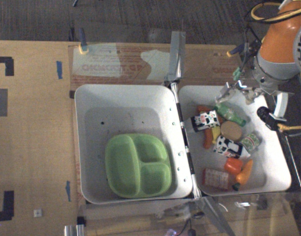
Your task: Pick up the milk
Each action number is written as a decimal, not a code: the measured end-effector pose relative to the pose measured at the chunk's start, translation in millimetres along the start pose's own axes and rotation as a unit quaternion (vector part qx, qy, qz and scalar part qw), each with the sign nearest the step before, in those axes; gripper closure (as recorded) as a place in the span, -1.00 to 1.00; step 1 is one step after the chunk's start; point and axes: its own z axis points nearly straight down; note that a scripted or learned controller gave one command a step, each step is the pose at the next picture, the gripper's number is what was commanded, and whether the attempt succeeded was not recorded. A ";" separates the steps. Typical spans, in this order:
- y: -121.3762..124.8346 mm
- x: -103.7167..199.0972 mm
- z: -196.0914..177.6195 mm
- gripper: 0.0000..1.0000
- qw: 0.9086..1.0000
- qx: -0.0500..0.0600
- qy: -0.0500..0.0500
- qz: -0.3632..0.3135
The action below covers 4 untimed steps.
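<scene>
Two cow-patterned milk cartons lie in the right bin (pixel 278 181). One carton (pixel 205 120) is near the bin's left wall, and the other (pixel 229 146) lies on its side toward the middle. My gripper (pixel 237 92) hovers over the far edge of the right bin, just beyond a green bottle (pixel 231 114). Its fingers (pixel 225 91) are spread apart with nothing between them. It is up and to the right of the nearer carton and touches neither one.
Around the cartons lie a round brown item (pixel 231 130), a green can (pixel 250 140), an orange pepper (pixel 232 165), a carrot (pixel 245 171), a red packet (pixel 217 178) and an orange-red piece (pixel 208 139). The left bin (pixel 91 107) holds a green divided plate (pixel 138 165).
</scene>
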 end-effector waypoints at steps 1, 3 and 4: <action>-21.4 35.5 89.3 -1.00 0.999 -0.001 0.000 0.042; -79.3 39.8 87.3 -1.00 0.981 -0.015 0.002 0.195; -79.9 81.0 16.1 -1.00 0.981 0.000 0.000 0.192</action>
